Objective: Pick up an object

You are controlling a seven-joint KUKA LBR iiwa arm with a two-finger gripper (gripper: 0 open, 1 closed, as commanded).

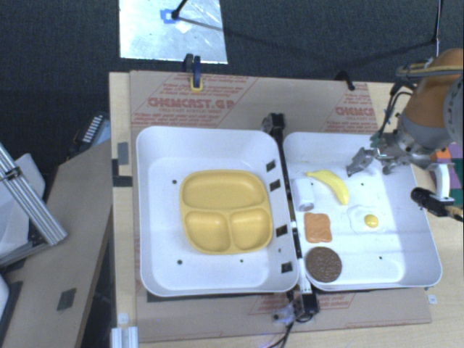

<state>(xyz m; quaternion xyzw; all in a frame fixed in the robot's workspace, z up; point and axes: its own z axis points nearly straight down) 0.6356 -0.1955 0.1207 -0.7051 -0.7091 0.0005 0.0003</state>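
Observation:
In the right bin (406, 267) lie a yellow banana (330, 184), a small white piece (306, 193), an orange-brown slab (317, 228), a round dark brown patty (324, 264) and a fried egg (365, 220). My gripper (370, 167) hangs over the back of this bin, just right of the banana and apart from it. It is open, and nothing sits between its fingers. The arm's orange band (428, 100) rises above it at the right edge.
The left bin (156, 194) holds a yellow three-compartment plate (223, 211). Black clips line the wall between the bins (286, 216). A black-tipped part (433, 201) sticks out over the right bin's right rim. Cardboard lies under both bins.

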